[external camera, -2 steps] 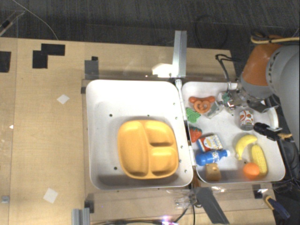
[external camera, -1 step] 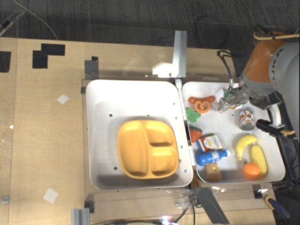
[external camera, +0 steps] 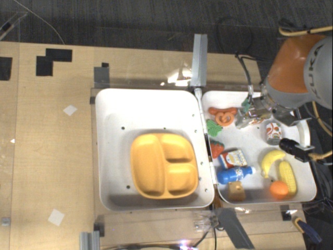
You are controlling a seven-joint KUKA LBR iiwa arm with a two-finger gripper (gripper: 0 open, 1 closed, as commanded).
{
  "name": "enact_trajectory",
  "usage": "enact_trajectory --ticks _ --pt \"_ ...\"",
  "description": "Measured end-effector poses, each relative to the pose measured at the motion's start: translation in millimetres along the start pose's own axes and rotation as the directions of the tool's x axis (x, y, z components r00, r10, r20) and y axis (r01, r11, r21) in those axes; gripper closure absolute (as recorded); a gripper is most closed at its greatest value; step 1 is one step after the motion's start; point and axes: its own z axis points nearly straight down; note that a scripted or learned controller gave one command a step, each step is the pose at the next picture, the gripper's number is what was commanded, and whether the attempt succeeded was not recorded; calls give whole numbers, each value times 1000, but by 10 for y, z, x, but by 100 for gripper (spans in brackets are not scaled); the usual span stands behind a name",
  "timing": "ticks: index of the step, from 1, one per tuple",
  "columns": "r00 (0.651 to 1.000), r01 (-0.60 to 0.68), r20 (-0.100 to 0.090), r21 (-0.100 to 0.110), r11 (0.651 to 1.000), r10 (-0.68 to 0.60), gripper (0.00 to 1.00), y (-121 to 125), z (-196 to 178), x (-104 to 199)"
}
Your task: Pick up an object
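Note:
The right bin point(external camera: 312, 191) holds several toy items. An orange ring-shaped toy point(external camera: 225, 116) lies at its back left, with a green piece point(external camera: 213, 127) just in front of it. My gripper point(external camera: 248, 116) hangs low over the back of this bin, right beside the orange toy and left of a white can with orange spots point(external camera: 272, 132). Nearer the front lie a red strawberry point(external camera: 216, 151), a small carton point(external camera: 234, 158), a blue bottle point(external camera: 234, 174), a brown block point(external camera: 237, 191), a banana point(external camera: 270, 161), a corn cob point(external camera: 287, 176) and an orange point(external camera: 279, 190).
The left bin point(external camera: 112, 139) holds a yellow divided plate point(external camera: 164, 165). A metal post point(external camera: 200, 61) stands at the back between the two bins. The arm's orange band point(external camera: 294, 66) and cables hang over the right bin's back right corner.

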Motion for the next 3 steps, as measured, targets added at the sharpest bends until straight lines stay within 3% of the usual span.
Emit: enact_trajectory --ticks 1,2,3 --pt "1000 -3 0 8 1000 3 0 -28 40 -19" --pt "1000 -2 3 1 1000 2 0 -408 1002 -309" --pt "1000 4 2 5 1000 -4 0 129 1027 -683"
